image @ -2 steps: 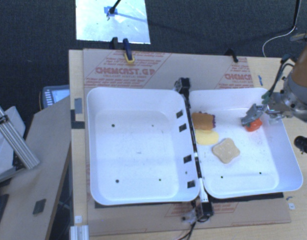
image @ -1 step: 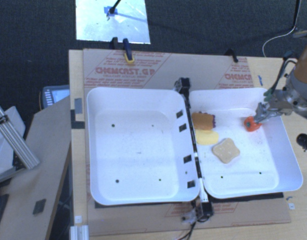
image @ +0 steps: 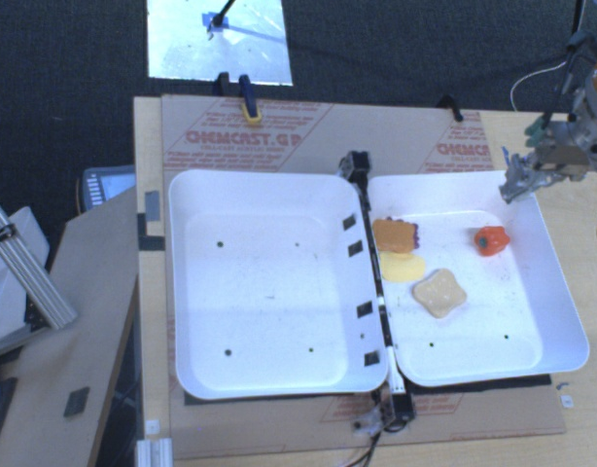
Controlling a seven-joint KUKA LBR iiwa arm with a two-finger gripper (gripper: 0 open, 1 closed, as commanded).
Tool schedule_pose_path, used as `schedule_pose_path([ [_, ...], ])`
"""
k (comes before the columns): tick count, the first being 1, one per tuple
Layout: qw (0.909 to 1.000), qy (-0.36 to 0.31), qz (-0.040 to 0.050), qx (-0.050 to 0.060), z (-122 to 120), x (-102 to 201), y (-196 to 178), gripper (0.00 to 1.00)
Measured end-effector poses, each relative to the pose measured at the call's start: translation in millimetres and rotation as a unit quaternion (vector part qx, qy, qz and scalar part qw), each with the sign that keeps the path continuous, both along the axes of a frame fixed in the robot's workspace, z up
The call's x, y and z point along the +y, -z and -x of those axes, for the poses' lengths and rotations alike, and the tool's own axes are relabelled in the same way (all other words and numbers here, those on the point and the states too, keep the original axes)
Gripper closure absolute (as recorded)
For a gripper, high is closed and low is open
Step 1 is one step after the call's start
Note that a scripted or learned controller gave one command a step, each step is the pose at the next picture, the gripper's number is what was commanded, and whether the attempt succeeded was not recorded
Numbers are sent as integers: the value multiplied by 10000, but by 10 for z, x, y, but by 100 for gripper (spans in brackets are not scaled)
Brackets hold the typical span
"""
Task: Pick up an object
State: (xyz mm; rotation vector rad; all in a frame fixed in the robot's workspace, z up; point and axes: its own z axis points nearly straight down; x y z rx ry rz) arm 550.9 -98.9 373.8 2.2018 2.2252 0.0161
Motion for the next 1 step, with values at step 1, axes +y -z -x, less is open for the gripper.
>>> schedule_pose_path([
  [1,10000,-21,-15,-10,48,839,-1120,100],
])
